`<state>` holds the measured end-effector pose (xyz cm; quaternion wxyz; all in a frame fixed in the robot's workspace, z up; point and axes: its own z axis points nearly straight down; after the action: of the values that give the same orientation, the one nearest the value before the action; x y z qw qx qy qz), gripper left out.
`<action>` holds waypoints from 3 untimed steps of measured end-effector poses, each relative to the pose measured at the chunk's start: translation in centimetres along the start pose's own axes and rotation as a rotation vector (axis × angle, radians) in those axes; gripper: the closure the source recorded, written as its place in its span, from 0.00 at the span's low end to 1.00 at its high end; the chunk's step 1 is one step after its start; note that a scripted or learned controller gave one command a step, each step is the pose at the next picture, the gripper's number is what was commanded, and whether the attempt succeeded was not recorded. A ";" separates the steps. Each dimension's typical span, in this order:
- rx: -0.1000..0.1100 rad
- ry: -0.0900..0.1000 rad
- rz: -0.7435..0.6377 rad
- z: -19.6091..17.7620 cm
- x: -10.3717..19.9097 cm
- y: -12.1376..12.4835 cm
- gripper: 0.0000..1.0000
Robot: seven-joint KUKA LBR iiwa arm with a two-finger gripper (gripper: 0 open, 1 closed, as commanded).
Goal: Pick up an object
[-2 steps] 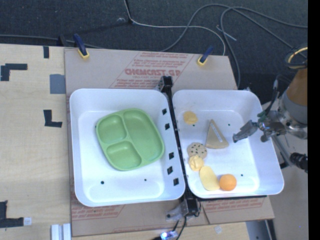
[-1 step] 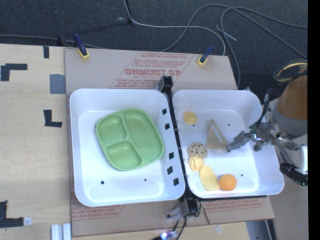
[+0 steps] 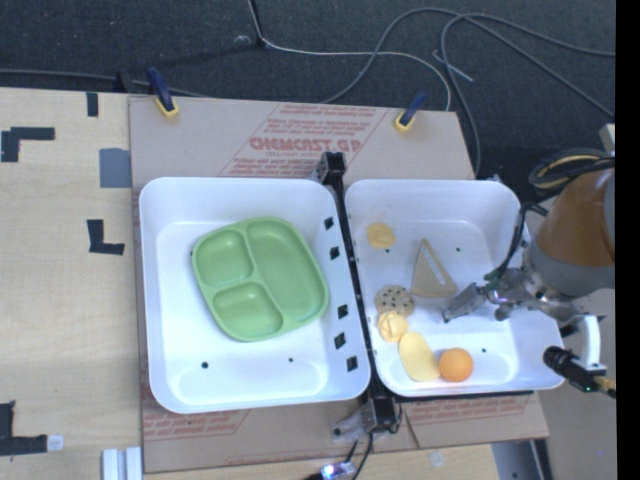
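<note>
The right bin (image 3: 455,200) holds several small food-like objects. A round yellow piece (image 3: 380,235) lies toward its back left, and a tan wedge (image 3: 432,271) sits in the middle. A speckled cookie (image 3: 395,298), a small yellow lump (image 3: 392,325), a long pale yellow piece (image 3: 418,356) and an orange ball (image 3: 456,365) cluster at the front left. My gripper (image 3: 459,306) hangs low inside this bin, just right of the wedge's lower corner and above the orange ball. Nothing shows in its grasp.
A green divided plate (image 3: 260,277) lies in the left bin (image 3: 170,268). A black divider (image 3: 345,268) runs between the bins. The arm (image 3: 575,238) enters over the right bin's right wall. Cables (image 3: 420,28) trail behind the bench.
</note>
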<state>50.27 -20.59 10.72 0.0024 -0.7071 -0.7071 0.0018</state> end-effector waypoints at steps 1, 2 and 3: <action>-0.005 -0.003 -0.001 2.3 0.0 0.1 0.00; -0.010 -0.005 -0.001 1.1 -0.1 0.2 1.00; -0.009 -0.002 -0.001 -5.2 -0.2 0.5 1.00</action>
<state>50.80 -20.79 15.87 -0.0017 -0.7066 -0.7076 -0.0006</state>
